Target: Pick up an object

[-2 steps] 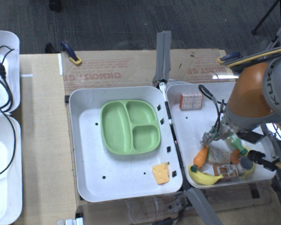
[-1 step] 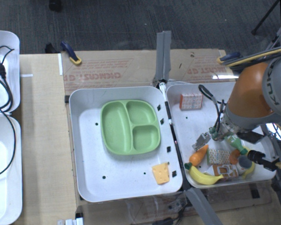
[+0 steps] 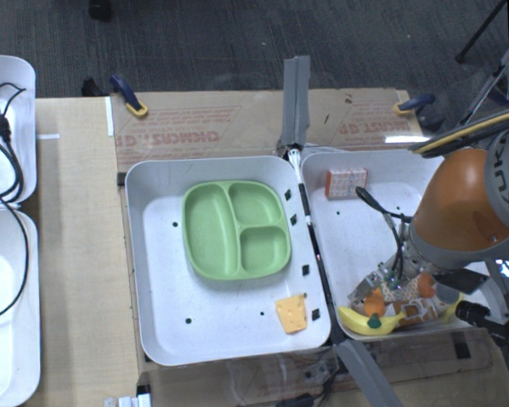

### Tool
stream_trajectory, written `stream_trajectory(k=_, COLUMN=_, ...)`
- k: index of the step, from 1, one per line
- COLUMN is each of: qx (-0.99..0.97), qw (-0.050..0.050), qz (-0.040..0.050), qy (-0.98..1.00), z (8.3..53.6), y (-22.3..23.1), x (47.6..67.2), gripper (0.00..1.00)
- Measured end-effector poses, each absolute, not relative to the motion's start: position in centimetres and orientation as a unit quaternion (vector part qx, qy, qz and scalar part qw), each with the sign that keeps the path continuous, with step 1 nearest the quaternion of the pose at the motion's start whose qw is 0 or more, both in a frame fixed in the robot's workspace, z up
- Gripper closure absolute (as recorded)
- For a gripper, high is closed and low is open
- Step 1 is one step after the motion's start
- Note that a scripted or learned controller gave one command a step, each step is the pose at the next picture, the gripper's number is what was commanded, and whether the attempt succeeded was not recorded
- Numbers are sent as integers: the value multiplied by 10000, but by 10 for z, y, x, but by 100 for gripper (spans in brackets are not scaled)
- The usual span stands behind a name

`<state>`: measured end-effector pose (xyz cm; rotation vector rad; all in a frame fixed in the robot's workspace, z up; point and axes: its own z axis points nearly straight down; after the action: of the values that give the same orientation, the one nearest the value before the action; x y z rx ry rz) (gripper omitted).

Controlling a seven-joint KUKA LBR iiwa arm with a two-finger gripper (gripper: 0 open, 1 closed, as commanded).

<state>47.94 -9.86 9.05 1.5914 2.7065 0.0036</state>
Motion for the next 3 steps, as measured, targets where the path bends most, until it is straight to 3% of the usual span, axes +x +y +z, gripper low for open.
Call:
stream_trajectory(k=1, qx=5087, qw=40, qz=27, qy=8609, z=98, y=-99, x=482, gripper=100)
stream_trajectory(k=2, qx=5534, qw=-12, qz=-22, qy=8329, z=257, y=-40, x=530, gripper=100)
stream_trajectory(k=3, qx=4947, qw=-21, qz=-22, qy=8690, z=188, y=-3, x=567, gripper=100)
